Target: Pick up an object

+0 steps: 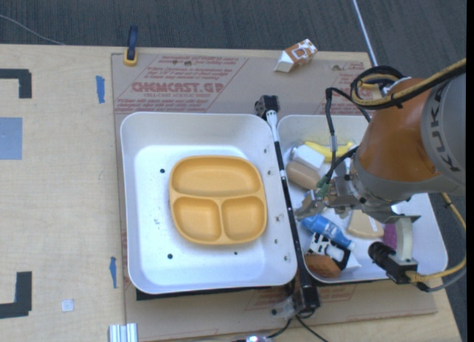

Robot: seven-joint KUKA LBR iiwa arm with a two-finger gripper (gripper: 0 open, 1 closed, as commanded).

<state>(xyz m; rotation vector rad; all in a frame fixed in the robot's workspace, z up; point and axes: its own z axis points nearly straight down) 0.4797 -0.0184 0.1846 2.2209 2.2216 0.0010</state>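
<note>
With the tool [320,201] poised over the cluttered right bin [437,255], its state unreadable, the blue object [326,228] just below should be approached squarely, clear of neighbours.

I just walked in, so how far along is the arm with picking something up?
Done: the arm has reached into the right bin, and its gripper is low among the clutter near the blue object. In hand: nothing visibly held. Left: grasp and lift an item. The left bin holds a yellow divided plate.

Arm [404,137] low, claw [320,201] downward.
</note>
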